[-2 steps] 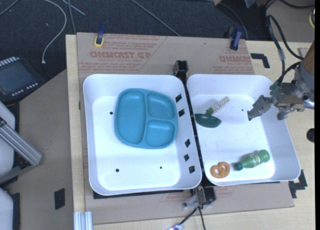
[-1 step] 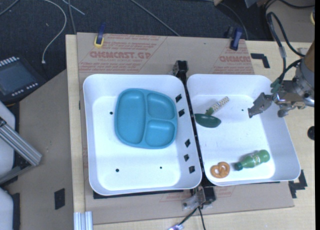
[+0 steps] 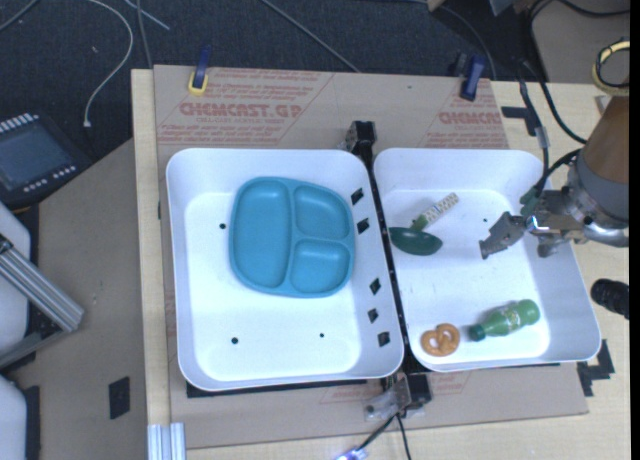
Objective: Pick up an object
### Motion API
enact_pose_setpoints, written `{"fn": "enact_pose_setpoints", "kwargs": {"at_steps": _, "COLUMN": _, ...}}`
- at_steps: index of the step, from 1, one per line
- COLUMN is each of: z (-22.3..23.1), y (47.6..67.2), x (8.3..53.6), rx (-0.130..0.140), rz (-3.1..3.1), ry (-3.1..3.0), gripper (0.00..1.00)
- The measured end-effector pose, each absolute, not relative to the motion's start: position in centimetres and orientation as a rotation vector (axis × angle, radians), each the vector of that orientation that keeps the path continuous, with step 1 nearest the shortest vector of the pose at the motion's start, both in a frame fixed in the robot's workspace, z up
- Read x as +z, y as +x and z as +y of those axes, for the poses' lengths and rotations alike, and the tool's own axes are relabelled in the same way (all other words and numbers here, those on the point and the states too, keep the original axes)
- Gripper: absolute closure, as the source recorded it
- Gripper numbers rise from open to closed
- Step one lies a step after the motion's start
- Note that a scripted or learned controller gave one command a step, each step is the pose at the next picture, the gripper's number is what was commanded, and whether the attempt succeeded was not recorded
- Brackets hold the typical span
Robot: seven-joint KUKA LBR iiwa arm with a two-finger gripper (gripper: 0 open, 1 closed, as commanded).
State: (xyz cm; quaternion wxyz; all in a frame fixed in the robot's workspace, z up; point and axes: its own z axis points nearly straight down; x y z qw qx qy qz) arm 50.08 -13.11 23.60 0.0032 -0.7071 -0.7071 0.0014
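Approach step, nothing grabbed yet imo. Two-finger gripper (image 3: 497, 238) hangs inside right shallow white bin (image 3: 560, 348), empty; can't tell if claw apart or together. Green plastic bottle (image 3: 507, 319) below gripper, brown pretzel (image 3: 440, 339) beside bottle, green spoon (image 3: 414, 240) left of gripper. Next: shift over one item, drop straight down.

Loose objects in the two white bins

The left bin holds a blue divided plate (image 3: 292, 236), lying flat. The right bin holds a dark green spoon (image 3: 415, 240) with a pale printed handle (angled toward the far wall), a pretzel (image 3: 440, 339) near the front wall, and just beside it a green bottle (image 3: 506, 320) lying on its side.
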Motion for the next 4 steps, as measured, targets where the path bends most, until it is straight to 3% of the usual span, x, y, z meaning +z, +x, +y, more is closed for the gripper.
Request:
{"fn": "enact_pose_setpoints", "kwargs": {"at_steps": 2, "z": -12.2, "y": 49.2, "x": 13.2, "rx": 0.003, "rz": -2.216, "ry": -2.216, "gripper": 0.0}}
{"fn": "enact_pose_setpoints", "kwargs": {"at_steps": 3, "z": -12.3, "y": 49.4, "x": 14.6, "rx": -0.002, "rz": -2.22, "ry": -2.222, "gripper": 1.0}}
{"fn": "enact_pose_setpoints", "kwargs": {"at_steps": 4, "z": -12.2, "y": 48.6, "x": 20.5, "rx": -0.005, "rz": -2.226, "ry": -2.224, "gripper": 1.0}}
